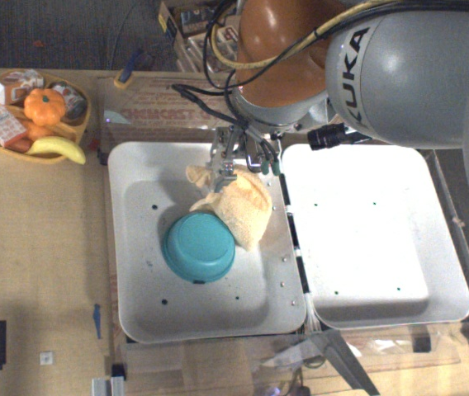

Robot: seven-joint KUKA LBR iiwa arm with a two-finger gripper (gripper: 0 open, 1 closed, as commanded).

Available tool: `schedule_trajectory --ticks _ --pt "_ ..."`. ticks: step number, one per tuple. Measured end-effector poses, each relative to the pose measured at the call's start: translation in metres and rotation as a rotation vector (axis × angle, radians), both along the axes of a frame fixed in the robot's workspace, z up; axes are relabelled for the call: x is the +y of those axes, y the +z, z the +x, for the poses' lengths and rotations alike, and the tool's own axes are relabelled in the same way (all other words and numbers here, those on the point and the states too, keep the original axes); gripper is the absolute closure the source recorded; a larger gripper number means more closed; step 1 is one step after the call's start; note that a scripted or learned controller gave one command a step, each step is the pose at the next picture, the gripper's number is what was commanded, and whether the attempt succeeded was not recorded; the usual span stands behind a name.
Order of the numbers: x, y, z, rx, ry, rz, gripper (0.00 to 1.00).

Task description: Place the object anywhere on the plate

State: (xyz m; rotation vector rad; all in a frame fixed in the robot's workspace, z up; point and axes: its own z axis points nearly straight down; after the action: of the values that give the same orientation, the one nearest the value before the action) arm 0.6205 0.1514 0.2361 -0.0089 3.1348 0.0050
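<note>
A teal round plate (199,247) lies in the left bin (135,304), a little left of its middle. A crumpled pale yellow cloth (241,205) rests against the plate's upper right edge, and its lower part overlaps that rim. My gripper (233,165) comes down from the grey arm at the top right. It is right at the cloth's upper end, near the bin's back wall. The wrist hides part of the cloth's top.
The right bin (375,238) stands alongside the left one. The arm's orange band and grey body hang over the back of both bins. A basket of toy fruit (32,118) sits at the bench's far left, outside the bins.
</note>
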Motion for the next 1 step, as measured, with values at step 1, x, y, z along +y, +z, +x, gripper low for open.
schedule_trajectory --ticks 1 --pt "0.052 -0.006 0.0079 -0.001 0.0 0.001 1.0"
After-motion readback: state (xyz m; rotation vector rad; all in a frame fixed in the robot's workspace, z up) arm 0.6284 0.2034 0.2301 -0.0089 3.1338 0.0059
